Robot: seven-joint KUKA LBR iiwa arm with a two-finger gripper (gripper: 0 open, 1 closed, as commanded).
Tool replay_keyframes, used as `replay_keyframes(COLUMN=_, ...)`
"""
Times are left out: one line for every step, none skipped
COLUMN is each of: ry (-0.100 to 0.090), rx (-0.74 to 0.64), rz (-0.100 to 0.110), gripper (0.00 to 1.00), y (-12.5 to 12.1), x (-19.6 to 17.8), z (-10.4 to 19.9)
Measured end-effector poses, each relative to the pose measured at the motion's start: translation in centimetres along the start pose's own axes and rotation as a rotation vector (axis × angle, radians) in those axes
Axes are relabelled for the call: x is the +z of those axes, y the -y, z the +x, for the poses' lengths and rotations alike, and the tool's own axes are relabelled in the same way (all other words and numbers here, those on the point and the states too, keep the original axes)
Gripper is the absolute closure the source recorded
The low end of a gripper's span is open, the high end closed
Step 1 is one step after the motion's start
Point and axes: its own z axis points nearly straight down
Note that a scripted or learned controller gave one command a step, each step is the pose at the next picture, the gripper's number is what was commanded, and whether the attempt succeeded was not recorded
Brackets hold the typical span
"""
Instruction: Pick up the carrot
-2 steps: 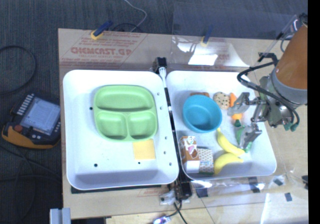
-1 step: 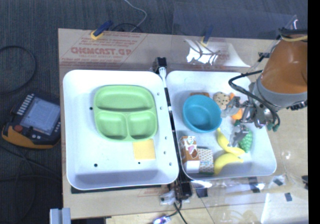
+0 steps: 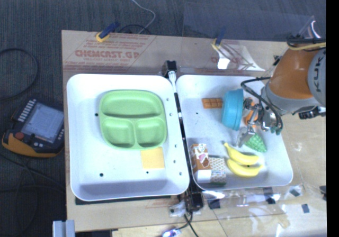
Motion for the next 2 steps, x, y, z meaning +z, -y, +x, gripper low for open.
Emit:
replay_keyframes(ry=-0.006, rx=0.081, rz=0.003, gripper=0.0, y=1.0, x=-9.0, z=-5.6)
replay_keyframes(ry=0.001, rx=0.248, rz=0.001, gripper=0.0, y=1.4, x=-0.1, z=-3.4)
